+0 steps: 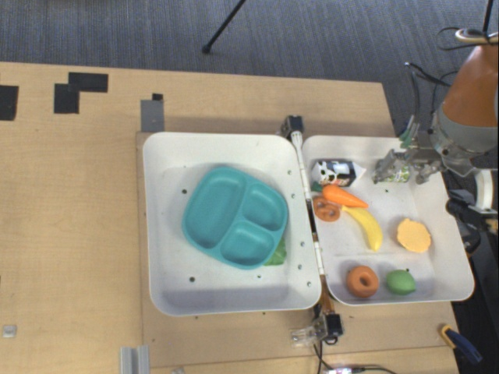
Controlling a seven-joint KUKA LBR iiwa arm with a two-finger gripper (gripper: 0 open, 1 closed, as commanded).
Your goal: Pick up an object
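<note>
The right bin (444,209) holds several toy foods. A black-and-white carton (335,171) lies at its upper left, with an orange carrot (343,197) and a small brown ring (326,210) just below it. A yellow banana (366,228) lies mid-bin and a yellow-orange round piece (413,236) sits to its right. Along the front wall rest a brown donut (362,280) and a green lime (401,281). My gripper (401,168) hangs over the bin's upper right part, right of the carton and apart from it.
The left bin (168,287) carries a teal divided plate (235,216), with a green item (274,255) peeking out under its lower right corner. A ridge (306,201) separates the two bins. Cables hang at the far right beside the arm (472,100).
</note>
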